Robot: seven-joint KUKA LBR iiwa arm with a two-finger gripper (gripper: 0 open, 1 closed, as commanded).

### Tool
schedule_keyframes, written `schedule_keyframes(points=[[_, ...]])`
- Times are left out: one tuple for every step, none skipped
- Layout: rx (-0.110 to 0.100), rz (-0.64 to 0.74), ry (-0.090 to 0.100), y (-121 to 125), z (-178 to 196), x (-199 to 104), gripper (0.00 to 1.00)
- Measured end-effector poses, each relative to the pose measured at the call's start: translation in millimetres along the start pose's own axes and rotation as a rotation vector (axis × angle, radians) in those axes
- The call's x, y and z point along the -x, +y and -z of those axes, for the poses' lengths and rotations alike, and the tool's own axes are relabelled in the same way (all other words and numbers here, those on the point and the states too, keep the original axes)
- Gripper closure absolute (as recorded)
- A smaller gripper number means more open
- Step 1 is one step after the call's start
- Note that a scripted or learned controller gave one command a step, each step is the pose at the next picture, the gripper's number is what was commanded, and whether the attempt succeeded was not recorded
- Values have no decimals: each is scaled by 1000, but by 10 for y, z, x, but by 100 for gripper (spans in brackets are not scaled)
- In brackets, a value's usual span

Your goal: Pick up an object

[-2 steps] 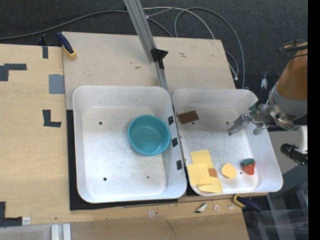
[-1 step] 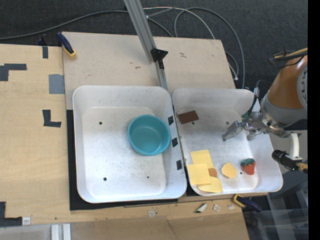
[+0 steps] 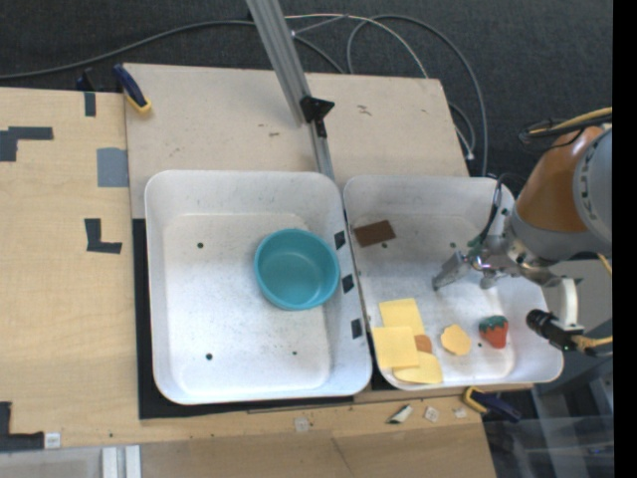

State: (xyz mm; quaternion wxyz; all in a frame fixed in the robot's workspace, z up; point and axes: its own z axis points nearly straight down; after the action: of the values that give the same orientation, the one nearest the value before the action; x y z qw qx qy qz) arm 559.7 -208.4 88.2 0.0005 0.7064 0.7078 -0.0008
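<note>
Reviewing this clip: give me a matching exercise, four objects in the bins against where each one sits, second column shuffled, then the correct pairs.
Things:
1. round teal plastic bowl
2. flat brown rectangular block
3. small red strawberry-like toy
4. pale yellow flat pieces

Places:
A. right bin, front right corner
B. left bin, near its right side
C. right bin, front left
D. right bin, back left

Pairs: 1-B, 2-D, 3-A, 4-C

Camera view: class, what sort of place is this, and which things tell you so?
Probably a robotics lab bench set up for picking trials. Two white bins sit side by side on a wooden bench, an arm reaches in, and loose cables trail behind.
</note>
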Motion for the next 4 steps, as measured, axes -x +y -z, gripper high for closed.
schedule_keyframes(points=[[-1,2,2,0,104,-9,100],[3,0,1,17,524,-1,100],[4,0,0,-48,1041,-6,100],[5,0,0,-34,1573,-7,100]])
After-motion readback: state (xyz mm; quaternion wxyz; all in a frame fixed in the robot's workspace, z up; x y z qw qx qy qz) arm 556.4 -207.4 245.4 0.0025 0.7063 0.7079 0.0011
